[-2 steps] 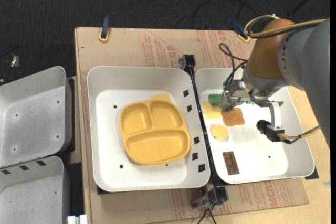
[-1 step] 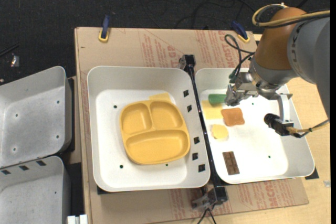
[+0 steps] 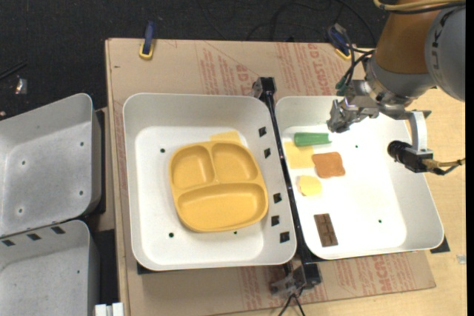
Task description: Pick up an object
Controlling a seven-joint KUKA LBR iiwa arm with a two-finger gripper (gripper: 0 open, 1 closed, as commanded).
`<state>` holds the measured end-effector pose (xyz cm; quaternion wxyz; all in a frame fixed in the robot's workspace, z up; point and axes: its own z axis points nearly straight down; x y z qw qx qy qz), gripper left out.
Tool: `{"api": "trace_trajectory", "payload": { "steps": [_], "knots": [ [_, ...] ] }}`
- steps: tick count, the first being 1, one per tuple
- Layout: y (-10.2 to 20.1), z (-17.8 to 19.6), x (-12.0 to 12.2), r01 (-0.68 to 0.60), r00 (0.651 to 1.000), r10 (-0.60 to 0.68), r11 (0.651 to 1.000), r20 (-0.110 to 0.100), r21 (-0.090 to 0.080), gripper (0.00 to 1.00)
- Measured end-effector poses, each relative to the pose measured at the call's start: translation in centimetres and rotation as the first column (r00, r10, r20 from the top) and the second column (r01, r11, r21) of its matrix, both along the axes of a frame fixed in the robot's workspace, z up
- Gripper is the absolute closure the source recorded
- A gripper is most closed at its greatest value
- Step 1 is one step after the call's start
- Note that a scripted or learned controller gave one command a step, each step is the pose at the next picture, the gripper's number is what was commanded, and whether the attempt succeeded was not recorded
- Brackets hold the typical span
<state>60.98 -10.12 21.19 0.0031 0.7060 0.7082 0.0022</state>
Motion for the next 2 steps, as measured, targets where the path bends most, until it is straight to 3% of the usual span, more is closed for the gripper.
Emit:
{"api": "trace_trajectory", "payload": {
  "steps": [1, 2],
  "knots": [
    [0.0, 4.4, -0.2, 0.000, 1.000, 0.000, 1.000, -0.001, 0.000, 1.00],
    [5.2, 4.8, -0.4, -0.004, 1.000, 0.004, 1.000, -0.006, 0.003, 1.00]
  ]
}}
